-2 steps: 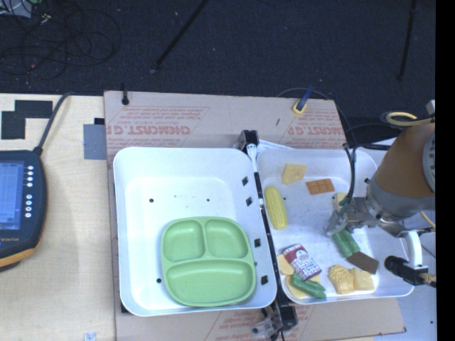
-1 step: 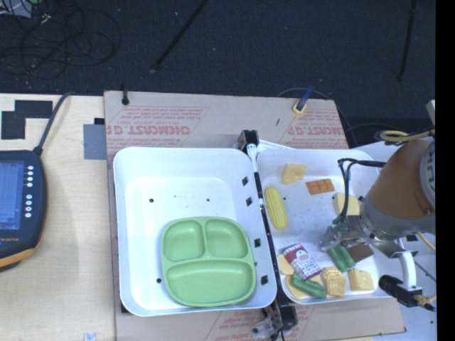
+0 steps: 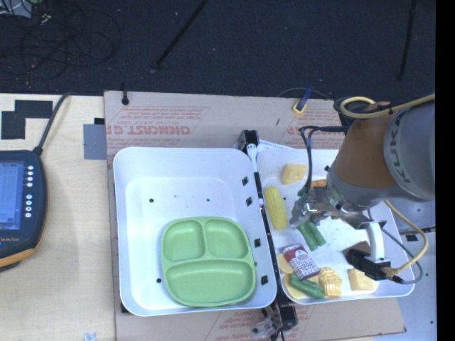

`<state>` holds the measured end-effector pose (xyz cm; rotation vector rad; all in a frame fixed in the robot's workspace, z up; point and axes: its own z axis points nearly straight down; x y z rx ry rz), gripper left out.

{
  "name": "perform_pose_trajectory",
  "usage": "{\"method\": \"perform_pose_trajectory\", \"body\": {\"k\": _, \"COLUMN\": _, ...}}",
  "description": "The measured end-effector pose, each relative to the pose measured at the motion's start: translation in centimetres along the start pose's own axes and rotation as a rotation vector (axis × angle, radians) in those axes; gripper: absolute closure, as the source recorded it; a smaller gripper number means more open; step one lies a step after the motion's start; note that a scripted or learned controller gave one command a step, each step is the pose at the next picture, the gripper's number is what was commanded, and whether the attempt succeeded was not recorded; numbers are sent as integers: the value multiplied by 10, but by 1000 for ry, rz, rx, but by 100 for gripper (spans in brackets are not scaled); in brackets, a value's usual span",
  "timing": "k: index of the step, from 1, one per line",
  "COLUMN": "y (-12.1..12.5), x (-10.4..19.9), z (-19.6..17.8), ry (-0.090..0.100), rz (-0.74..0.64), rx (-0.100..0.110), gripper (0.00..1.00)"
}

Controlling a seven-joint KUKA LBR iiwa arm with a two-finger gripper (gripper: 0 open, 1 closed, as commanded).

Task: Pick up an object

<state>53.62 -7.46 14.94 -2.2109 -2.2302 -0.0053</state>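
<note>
Nearest the camera, along the front wall of the right bin (image 3: 398,295), a crowded row is seen: a green pod (image 3: 307,288), a small yellow corn piece (image 3: 329,282), a red-and-white packet (image 3: 301,261) and a pale yellow wedge (image 3: 360,280); they lie touching or just beside one another, so little open room is left there. In the left bin (image 3: 135,190) a green divided tray (image 3: 207,260) is set toward the front, with bare floor behind it.

Further back, the gripper (image 3: 307,215) is lowered into the right bin beside a yellow corn cob (image 3: 276,207) (which lies along the wall shared by the bins) and directly above a green bean (image 3: 311,234); whether the fingers are open or closed cannot be told, and nothing is seen held between them. The reach-and-descend step is judged to be in hand; the bean seems the likely target. A closing on the bean and a straight lift would be called for next; the cob and the dividing wall are near, so sideways travel should be kept small. At the far end a yellow cheese-like chunk (image 3: 293,173) lies apart.
</note>
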Motion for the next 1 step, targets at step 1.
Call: {"method": "perform_pose_trajectory", "body": {"k": 1, "y": 6, "x": 61, "z": -76, "ry": -1, "rz": 3, "rx": -1, "gripper": 100}}
